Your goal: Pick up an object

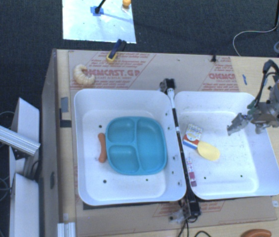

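My claw hung over the right bin, toward its upper right quarter, with the arm entering from the right side of the camera view. Whether the claw was released or clenched I could not tell; the tip was a grey blur against the white floor, and nothing showed in it.

Candidate objects in the right bin: a yellow oval piece and a small printed carton with a red and blue stripe, the two touching or nearly so. Both lay to the lower left of my claw in the view, near but apart from it, close to the divider between bins. The yellow piece was the nearer of the two. Its long axis ran from upper left to lower right.

In the left bin: a blue compartment plate and an orange sausage-shaped toy just beside its left rim, well apart from my claw.

Judgement: the nearest workable target was the yellow piece; the move would call for travel toward lower left, then descent, closing across its short axis.
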Available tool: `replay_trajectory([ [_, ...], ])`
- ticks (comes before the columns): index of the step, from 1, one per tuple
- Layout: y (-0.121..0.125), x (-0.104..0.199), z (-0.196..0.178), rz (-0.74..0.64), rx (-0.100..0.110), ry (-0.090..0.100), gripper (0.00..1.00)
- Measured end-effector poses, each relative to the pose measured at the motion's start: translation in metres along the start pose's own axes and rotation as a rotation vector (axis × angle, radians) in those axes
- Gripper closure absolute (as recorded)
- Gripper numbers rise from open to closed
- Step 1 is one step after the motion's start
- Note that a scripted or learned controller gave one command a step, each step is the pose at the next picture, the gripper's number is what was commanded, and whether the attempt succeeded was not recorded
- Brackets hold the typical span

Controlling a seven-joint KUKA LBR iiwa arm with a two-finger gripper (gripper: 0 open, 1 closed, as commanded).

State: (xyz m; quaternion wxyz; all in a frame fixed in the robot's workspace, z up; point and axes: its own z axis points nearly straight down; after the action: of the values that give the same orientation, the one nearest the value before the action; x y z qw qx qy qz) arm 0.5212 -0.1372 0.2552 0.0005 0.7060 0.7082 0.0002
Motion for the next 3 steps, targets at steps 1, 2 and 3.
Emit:
replay_trajectory([
  [1, 0.013, 0.041, 0.134, 0.000, 0.004, 0.001, 0.00],
  [2, 0.013, 0.042, 0.171, 0.002, -0.001, 0.000, 0.00],
  [3, 0.083, -0.002, 0.170, 0.000, -0.002, -0.001, 0.00],
])
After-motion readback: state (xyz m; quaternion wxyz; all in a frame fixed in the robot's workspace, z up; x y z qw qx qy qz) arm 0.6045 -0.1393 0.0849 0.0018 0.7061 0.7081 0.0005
